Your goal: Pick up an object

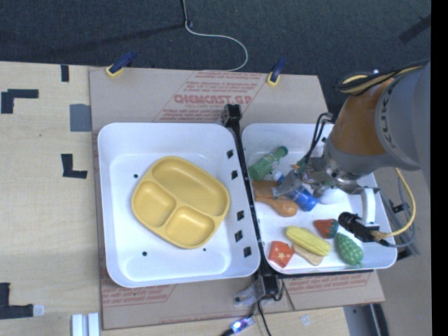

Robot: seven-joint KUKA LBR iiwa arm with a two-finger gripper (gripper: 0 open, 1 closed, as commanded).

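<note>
The camera view looks down on a wooden table (42, 187) bearing a brown cardboard sheet (210, 96) and two shallow white bins side by side; the grey arm with its orange band (357, 128) reaches in over the right white bin (381, 257), and its claw (297, 180) sits low among the toys near the middle of that bin; whether the claw is released or clenched cannot be told, since its tips are lost among the objects beneath it. Just up and to the left of the claw lies a green plastic bottle (268, 163), tilted; directly below the claw, touching or nearly so, is a small blue block (306, 201); to the claw's lower left lies an orange-brown drumstick-shaped toy (274, 200). Further below the claw rests a yellow plastic corn cob (308, 242), with a red wedge-shaped piece (281, 254) at its left and a small red toy (325, 227) and a green knobbly toy vegetable (348, 249) at its right. Well to the left of the claw, in the left white bin (119, 257), lies a yellow divided plastic plate (180, 201), set at an angle.
</note>
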